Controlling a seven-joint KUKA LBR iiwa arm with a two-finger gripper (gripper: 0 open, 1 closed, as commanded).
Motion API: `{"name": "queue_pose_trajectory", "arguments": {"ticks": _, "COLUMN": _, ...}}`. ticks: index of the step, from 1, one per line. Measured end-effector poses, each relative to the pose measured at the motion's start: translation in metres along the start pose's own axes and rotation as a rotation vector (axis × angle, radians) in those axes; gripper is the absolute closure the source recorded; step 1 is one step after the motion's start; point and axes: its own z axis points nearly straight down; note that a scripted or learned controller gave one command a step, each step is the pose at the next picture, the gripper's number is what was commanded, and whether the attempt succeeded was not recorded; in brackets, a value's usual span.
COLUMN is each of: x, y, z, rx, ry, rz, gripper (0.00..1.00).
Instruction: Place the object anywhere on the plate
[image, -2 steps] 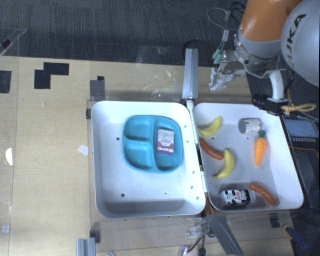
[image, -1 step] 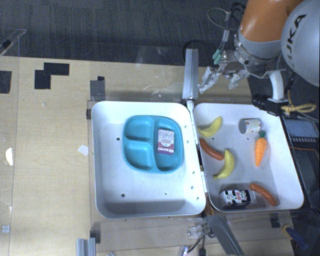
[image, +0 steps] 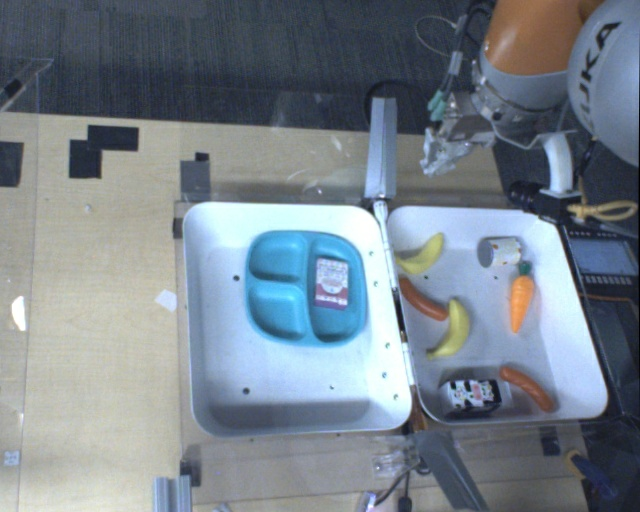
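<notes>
Packet (image: 332, 282) with a pink label, too blurry to read, lies on the blue plate (image: 280, 300). Far behind the plate, the pincer (image: 443, 150) hangs over the wooden tabletop (image: 90, 300); I cannot tell its grip.

A light wooden bench top (image: 90, 330) fills the left side. Black square marks (image: 100, 148) sit near its far edge. Behind it lies dark grey floor (image: 220, 50). A grey metal post (image: 381, 150) stands up at the back between the bins.

"uka" reads on the grey arm (image: 607, 50).
</notes>
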Motion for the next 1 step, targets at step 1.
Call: {"name": "queue_pose_trajectory", "arguments": {"ticks": 1, "x": 0.0004, "y": 0.0000, "z": 0.0001, "rx": 0.000, "ry": 0.000, "rz": -0.001, "gripper": 0.00}}
